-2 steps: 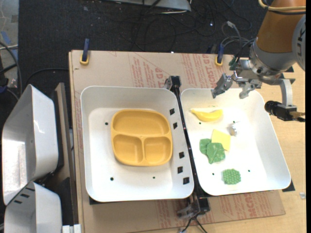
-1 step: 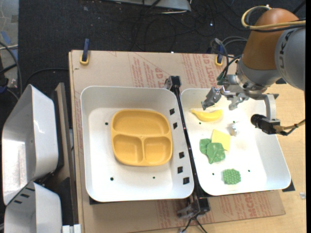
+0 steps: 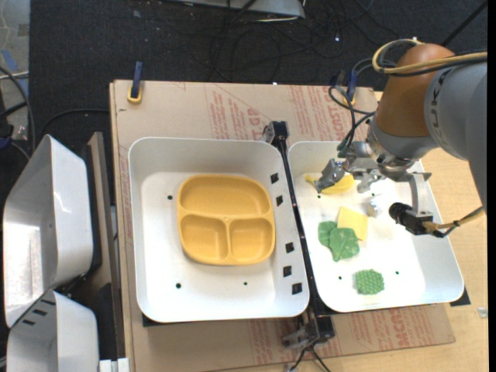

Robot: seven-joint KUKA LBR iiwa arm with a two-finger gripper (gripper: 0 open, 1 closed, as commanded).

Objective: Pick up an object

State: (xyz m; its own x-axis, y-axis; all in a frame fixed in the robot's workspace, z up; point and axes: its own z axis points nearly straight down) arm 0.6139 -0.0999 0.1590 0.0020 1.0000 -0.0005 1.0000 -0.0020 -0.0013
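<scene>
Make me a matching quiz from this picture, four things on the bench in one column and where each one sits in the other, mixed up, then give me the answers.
Things:
1. Yellow tray
2. Green leaf piece
3. Round green bumpy piece
4. Gripper

Places:
A. Right bin, near its front edge
B. Middle of the left bin
C. Over the back of the right bin, at a yellow piece
D. Middle of the right bin, beside a pale yellow wedge

Pairs: 1-B, 2-D, 3-A, 4-C
</scene>
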